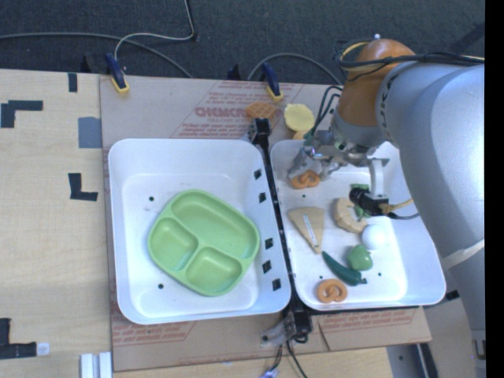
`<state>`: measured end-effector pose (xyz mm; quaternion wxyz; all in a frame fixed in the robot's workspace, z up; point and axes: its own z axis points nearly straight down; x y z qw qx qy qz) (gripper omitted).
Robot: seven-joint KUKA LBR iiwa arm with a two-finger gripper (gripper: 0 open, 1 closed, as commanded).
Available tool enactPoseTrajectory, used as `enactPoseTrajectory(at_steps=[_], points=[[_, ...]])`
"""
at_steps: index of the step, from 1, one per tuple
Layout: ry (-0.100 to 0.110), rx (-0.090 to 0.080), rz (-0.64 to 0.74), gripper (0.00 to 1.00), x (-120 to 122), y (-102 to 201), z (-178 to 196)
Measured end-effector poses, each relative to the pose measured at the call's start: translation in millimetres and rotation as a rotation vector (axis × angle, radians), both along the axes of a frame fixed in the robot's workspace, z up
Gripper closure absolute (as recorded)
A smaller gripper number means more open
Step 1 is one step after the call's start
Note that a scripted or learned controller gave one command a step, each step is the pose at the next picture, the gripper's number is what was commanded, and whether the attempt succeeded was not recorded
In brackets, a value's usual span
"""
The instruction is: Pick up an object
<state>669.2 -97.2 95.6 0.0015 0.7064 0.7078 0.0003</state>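
**A:** Your pincer (309,166) is low over the far left corner of the right-hand shallow white bin (417,286). Can you read its fingers?

**B:** Hardly. You get grey metal parts in a blur under the wrist, so you cannot tell whether they are apart or together. A small orange-brown pretzel-shaped piece (305,180) lies right at the tips, touching or just beneath them; you cannot see it between the fingers.

**A:** What is cut off for you?

**B:** The big grey arm (441,132) covers the bin's right side, and a tan bread-like lump (346,213) sits partly behind a black fitting.

**A:** And the rest?

**B:** You have a pale wedge of cheese (309,224), a white egg-like ball (376,235), a green round piece (360,257), a dark green pepper (339,268) and a second orange pretzel (331,291). The left white bin (134,164) holds a light green divided plastic plate (204,242).
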Motion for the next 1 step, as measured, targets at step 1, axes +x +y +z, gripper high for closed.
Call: enactPoseTrajectory(at_steps=[1], points=[[0.001,0.002,0.001,1.0,-11.9,65.1,89.9]])
